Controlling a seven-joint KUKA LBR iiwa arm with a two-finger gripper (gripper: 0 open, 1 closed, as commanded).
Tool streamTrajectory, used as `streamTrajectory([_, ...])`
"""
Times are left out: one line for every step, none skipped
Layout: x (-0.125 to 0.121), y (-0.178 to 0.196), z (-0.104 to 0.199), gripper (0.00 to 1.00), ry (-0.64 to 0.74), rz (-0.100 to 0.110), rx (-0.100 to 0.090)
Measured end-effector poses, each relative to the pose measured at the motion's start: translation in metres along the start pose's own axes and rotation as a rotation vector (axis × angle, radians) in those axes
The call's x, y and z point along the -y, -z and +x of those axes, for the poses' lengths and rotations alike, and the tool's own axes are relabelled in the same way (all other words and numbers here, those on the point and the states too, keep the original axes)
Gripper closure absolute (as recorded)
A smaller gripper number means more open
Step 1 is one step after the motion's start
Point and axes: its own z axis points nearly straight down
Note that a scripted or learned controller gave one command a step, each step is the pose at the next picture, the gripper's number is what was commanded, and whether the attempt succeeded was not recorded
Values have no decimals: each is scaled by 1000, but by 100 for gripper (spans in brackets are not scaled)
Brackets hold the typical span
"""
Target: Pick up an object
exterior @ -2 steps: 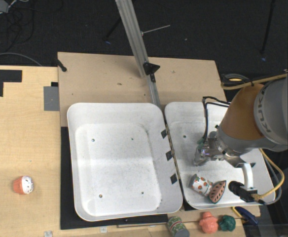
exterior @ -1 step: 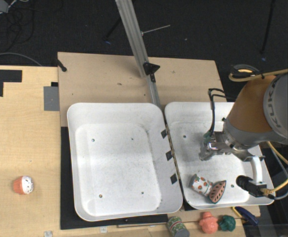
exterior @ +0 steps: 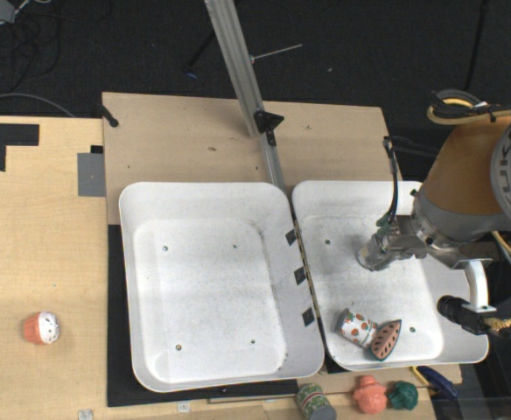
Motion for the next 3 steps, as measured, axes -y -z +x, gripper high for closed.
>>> streamTrajectory([-1,15,48,100,4,3,-2])
streamTrajectory([8,23,98,100,5,6,-3])
streamTrajectory([8,33,145,100,4,5,-2])
